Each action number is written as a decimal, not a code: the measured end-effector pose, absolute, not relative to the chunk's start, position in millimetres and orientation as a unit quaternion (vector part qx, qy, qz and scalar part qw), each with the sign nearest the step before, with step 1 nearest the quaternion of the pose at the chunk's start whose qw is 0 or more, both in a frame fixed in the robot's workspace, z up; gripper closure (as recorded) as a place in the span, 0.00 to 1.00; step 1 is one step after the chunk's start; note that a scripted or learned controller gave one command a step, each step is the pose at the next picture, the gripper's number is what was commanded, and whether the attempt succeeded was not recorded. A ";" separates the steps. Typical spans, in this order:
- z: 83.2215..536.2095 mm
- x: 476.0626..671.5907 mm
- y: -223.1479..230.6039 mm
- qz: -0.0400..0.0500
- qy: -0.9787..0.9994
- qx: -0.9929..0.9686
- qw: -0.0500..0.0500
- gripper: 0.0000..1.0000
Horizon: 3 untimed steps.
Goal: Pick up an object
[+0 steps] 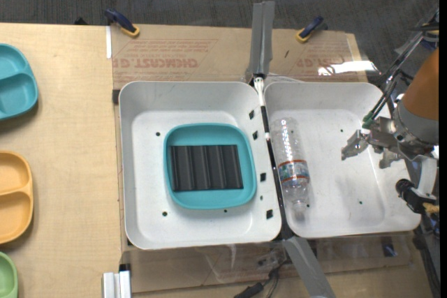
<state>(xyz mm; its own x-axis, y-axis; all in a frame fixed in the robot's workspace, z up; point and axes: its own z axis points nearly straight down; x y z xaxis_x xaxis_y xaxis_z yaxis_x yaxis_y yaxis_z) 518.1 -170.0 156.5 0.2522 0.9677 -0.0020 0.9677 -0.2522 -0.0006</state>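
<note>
Bottle (291,165), clear plastic, lies on its side in the right bin (363,216), pressed up along that bin's left wall, just beside the divider between the two bins. Long axis runs roughly front to back in our view, with a label band toward the nearer end. We can't tell which end carries the cap, too much glare on the plastic.

Gripper (369,148) sits over the right side of the same bin, well apart from the bottle. We read its two fingers as spread, with white bin floor visible between them and nothing gripped. Orange band of the arm (422,98) shows just above it at the right edge.

Left bin (140,220) holds a teal tray (207,204) with a dark ribbed insert, centred on the floor.

On the bench to the left we see a teal plate (15,89), an orange plate (14,195) and a green plate (5,277), all cut off by the frame edge.
</note>
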 end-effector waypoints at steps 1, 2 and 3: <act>191.7 542.8 -207.4 -0.001 0.569 0.822 0.000 0.00; 194.5 565.9 -162.2 -0.002 0.578 0.816 -0.001 0.00; 196.2 541.2 -185.9 -0.002 0.612 0.791 0.000 0.00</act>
<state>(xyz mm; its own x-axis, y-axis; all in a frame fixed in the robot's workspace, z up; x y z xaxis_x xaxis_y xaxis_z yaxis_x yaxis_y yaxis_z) 541.2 -185.9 196.2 0.2501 0.9682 -0.0020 0.9682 -0.2501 -0.0027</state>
